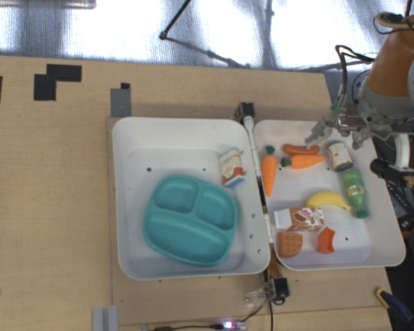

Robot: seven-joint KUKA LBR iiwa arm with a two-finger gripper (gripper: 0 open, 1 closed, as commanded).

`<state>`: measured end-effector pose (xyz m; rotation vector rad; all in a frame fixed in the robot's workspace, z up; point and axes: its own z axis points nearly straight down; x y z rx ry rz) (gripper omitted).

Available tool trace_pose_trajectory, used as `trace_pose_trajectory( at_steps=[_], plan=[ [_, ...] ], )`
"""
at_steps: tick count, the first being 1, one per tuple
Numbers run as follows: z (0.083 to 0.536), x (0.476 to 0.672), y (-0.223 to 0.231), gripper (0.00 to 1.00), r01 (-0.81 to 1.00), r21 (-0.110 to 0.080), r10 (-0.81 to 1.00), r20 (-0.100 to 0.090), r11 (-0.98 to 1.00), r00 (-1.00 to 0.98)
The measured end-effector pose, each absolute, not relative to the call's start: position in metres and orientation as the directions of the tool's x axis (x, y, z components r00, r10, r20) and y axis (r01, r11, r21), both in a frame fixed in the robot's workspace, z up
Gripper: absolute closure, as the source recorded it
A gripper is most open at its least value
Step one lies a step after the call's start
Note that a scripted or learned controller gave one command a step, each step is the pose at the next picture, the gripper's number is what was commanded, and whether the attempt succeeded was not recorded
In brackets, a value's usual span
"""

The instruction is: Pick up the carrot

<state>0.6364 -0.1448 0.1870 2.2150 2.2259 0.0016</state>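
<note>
The gripper (338, 124) hangs with fingers spread and holding nothing above the right bin's (379, 254) far edge, while a carrot (268, 172) lies unpicked by the bin's left wall.

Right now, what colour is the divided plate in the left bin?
Teal, plain with no pattern. The divided plate shows in the camera view.

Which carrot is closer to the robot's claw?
The sideways carrot, lying beside the can near the gripper. The other carrot points downward by the bin's left wall.
</note>
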Motion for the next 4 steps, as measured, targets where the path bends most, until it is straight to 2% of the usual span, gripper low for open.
trace_pose_trajectory(
  at_steps=[1, 2, 3, 4],
  plan=[
    [0.094, 0.642, -0.097, 0.00, 1.000, 0.003, 1.000, -0.001, 0.006, -0.006],
    [0.091, 0.612, -0.098, 0.00, 0.937, 0.017, 0.937, -0.024, 0.349, -0.349],
    [0.100, 0.612, -0.093, 1.00, 0.936, 0.013, 0.936, -0.011, 0.353, -0.353],
    [0.185, 0.597, -0.061, 1.00, 0.997, 0.004, 0.997, 0.000, 0.074, -0.074]
  ],
)
